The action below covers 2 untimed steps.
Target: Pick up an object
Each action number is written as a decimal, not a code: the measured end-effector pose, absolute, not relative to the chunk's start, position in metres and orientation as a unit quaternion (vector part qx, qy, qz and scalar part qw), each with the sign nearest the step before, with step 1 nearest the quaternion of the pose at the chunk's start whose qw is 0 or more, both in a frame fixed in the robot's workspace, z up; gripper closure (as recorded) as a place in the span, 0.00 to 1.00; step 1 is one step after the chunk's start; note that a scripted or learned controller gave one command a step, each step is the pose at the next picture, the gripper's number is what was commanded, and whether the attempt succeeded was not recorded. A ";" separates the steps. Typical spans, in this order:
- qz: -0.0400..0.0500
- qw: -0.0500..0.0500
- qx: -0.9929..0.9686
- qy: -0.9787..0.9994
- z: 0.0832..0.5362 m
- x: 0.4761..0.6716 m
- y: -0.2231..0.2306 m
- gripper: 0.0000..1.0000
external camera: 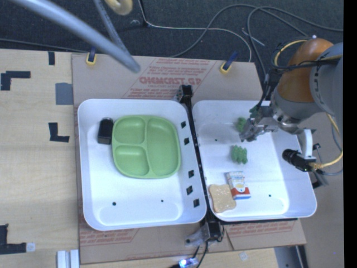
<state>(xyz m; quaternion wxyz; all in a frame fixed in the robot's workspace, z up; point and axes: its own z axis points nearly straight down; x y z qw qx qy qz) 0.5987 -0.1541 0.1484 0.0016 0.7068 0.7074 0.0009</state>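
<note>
A cardboard-topped bench carries two shallow white bins side by side, dark floor and loose cables behind; the grey two-finger gripper is low in the right white bin, at its upper part, right against a small green lumpy object; whether it is released or clenched I cannot tell, the view being too coarse there. Just below lies a second small green knobbly piece, apart from the gripper; it looks light, stiff and bumpy, best pinched across its narrow sides. Further down lie a small white and red carton and a tan bread-like slice, touching; the left white bin holds a pale green divided plastic plate and a small black block.
</note>
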 end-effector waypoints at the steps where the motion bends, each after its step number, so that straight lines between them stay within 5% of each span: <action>1: 0.001 0.001 0.706 0.708 0.199 0.594 -0.146 1.00; 2: 0.001 0.002 0.707 0.708 0.240 0.595 -0.146 1.00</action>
